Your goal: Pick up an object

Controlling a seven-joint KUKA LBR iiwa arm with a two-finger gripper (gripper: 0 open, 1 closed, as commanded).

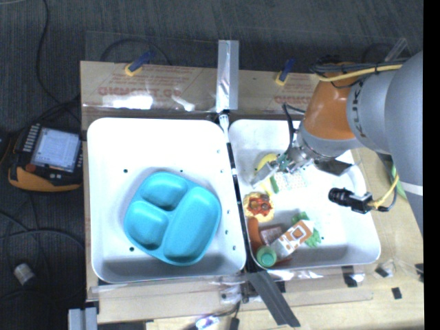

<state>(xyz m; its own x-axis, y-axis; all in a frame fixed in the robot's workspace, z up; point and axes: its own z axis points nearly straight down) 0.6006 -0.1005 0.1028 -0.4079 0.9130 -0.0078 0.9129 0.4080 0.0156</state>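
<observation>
Dark grey carpet (pixel 62 33) surrounded a wooden bench (pixel 165 81) that carried two shallow white bins side by side. Left white bin (pixel 110 136) held a turquoise plastic divided plate (pixel 172 215), three compartments, tilted a bit, sitting low-centre in that bin. Right white bin (pixel 357 246) held the clutter: a yellow banana-like toy (pixel 266 161) near the upper left, a small green piece (pixel 274 183) just below it, a round red-and-yellow toy (pixel 258 203) against the left wall, a brown-red block (pixel 260 231) under that, an orange-and-white carton-like toy (pixel 294 236) with green bits beside it, and a green round cap-like object (pixel 266 258) at the bottom left corner. Grey arm with orange band (pixel 337 112) reached in from the right, over the upper part of the right bin. Two-finger gripper (pixel 287 163) was low, just beside the yellow toy, near or touching it; couldn't tell which. Jaw spacing couldn't be made out, and nothing visibly sat between the fingers. A black cylindrical fitting (pixel 344 198) with cable lay over the bin's right side. A handheld controller with screen (pixel 48 153) sat on the floor left of the bench.
</observation>
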